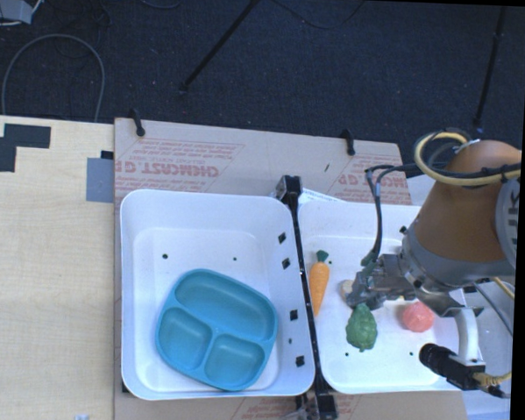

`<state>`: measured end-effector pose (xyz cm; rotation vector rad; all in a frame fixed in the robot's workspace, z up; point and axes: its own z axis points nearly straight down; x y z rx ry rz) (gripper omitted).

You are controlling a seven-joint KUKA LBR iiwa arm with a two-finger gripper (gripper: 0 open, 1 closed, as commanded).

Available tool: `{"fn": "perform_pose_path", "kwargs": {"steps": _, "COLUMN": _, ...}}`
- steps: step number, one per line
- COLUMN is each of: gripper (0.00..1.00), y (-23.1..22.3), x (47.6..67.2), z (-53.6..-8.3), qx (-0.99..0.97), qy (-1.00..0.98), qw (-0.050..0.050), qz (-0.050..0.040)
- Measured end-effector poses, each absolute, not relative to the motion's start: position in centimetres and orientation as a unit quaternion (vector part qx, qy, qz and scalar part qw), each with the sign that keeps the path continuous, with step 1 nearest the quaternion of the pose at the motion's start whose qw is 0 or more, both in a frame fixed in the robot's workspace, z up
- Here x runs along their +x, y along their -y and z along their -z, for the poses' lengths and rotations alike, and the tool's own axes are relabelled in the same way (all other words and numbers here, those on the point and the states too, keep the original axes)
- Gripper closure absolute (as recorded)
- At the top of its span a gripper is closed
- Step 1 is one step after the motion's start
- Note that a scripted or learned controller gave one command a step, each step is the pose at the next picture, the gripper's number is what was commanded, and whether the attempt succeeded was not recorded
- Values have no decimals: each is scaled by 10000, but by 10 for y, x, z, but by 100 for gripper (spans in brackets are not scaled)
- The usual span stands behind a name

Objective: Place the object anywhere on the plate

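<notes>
The green leafy vegetable (361,328) lies on the floor of the right bin (342,376), just below my claw (361,291), with open floor toward the front rim; my claw seems to touch its top, though whether my claw is parted or closed I cannot tell. Beside it lie a carrot (317,282) along the dividing wall and a pink object (417,317) under my wrist. The left bin (144,216) holds the blue divided plate (216,329), near its front, with bare floor behind.
</notes>
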<state>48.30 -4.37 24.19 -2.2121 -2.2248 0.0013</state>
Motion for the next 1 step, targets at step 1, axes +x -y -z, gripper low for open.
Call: {"fn": "perform_pose_path", "kwargs": {"steps": 1, "gripper": 100, "y": -17, "x": 486, "z": -240, "qx": -7062, "qy": 7081, "qw": 19, "qz": -11}}
